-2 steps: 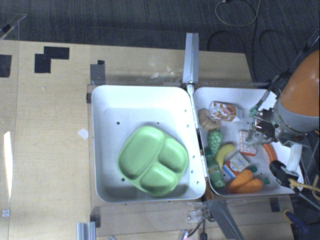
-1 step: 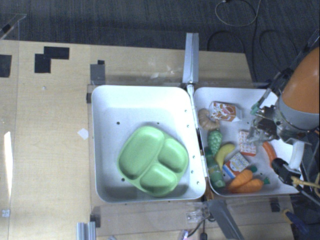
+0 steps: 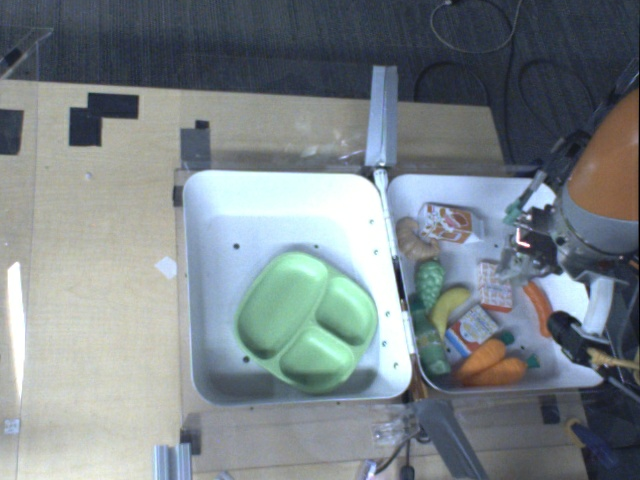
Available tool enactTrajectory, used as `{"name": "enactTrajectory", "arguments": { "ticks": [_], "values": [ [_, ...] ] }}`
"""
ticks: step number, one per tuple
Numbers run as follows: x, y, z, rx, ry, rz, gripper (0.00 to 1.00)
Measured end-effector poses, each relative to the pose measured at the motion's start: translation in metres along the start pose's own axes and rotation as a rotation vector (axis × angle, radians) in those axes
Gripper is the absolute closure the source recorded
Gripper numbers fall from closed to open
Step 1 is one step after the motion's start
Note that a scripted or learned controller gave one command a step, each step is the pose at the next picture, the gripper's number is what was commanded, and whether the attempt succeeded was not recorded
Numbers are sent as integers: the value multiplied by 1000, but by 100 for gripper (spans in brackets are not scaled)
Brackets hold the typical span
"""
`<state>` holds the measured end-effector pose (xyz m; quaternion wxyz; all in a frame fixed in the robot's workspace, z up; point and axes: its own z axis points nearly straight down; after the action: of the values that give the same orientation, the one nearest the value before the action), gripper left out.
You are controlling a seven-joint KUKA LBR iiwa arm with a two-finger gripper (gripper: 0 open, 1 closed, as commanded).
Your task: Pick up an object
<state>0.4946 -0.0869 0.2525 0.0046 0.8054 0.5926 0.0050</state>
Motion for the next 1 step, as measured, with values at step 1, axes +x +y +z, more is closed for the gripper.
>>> {"name": "enactTrajectory", "arguments": {
  "ticks": [1],
  "values": [
    [0, 0, 0, 0, 0, 0, 0]
  ]
}}
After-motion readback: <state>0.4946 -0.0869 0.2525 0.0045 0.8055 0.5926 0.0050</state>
